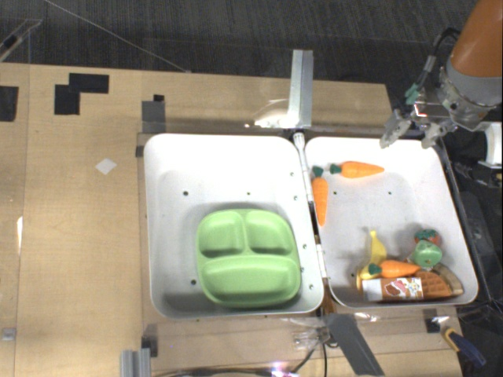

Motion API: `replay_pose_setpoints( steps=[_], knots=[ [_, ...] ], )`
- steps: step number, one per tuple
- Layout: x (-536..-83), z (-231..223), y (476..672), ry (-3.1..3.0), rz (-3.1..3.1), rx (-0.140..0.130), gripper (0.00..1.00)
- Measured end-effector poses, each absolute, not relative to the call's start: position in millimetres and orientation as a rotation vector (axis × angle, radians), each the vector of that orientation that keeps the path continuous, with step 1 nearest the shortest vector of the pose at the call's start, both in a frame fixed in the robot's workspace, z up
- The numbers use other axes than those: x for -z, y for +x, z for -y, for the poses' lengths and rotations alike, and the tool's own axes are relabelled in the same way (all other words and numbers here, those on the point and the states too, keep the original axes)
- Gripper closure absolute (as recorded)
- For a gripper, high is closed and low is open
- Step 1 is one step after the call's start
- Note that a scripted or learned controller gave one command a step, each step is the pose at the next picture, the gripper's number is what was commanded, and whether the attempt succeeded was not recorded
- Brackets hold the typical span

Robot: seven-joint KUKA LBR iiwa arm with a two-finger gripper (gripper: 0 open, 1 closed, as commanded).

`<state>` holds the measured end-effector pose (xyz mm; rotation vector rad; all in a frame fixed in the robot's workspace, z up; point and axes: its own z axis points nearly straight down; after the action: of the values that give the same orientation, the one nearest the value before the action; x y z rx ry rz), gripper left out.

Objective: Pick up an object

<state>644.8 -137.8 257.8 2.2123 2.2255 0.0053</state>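
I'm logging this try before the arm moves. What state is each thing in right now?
tool: open, nothing between its fingers, above the right bin's far edge
green tray: lying flat in the left bin
two carrots: lying apart near the right bin's far side
third carrot: lying in the near corner pile
banana: leaning in that pile
bottle: lying on its side

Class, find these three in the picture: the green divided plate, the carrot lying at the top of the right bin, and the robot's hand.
green divided plate [248, 258]: camera view, on its centre ridge.
carrot [361, 169]: camera view, middle of its orange body.
hand [410, 133]: camera view, midway between its fingertips.
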Motion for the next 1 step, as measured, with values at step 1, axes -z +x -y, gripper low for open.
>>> replay_pose_setpoints(
  steps=[1],
  knots=[
    [-121.0, 111.4, 620.5, 2.263, -2.176, -0.004, 0.00]
  ],
)
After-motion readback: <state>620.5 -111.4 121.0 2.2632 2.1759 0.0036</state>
